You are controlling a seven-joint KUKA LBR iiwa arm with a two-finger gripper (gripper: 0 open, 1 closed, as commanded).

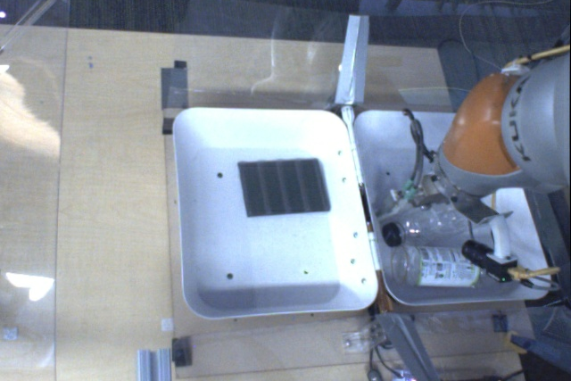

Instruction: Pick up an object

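In the right bin [384, 147], a clear plastic bottle [426, 227] with a black cap lies on its side, cap pointing left. A second clear bottle [437, 268] with a white printed label lies just in front of it, near the bin's front wall. My gripper [434, 196] hangs low over the right bin, directly behind and above the black-capped bottle, under the orange band of the arm [482, 134]. The arm's body covers much of the bin's right half. Something small and greenish [407, 190] shows just left of the gripper.
The left bin [205, 156] holds a dark ribbed rectangular pad [284, 187] lying flat near its middle. A metal divider post [352, 58] stands behind the gap between the bins. Cables trail at the back of the right bin [415, 134].
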